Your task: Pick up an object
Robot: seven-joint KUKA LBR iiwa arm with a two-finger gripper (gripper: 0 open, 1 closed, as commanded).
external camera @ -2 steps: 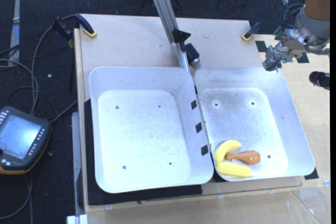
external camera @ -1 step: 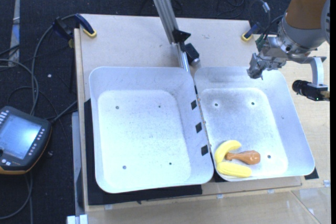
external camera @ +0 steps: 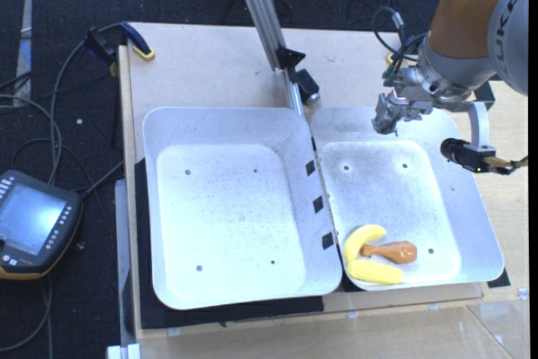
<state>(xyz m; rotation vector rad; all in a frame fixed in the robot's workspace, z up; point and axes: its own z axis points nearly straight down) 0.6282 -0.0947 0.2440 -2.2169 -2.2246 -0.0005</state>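
Whether the jaws of the gripper (external camera: 386, 124), above the right bin's (external camera: 471, 206) far edge, are parted I cannot tell; the banana (external camera: 366, 241) and drumstick (external camera: 393, 252) by the near edge look light, stiff, slick toys, best pinched mid-body.

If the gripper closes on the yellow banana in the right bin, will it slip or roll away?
The banana looks smooth and glossy like a plastic toy, so it may slip between the fingers. Its curved shape probably pivots rather than rolls. The brown drumstick lies against it, so a push would likely move both.
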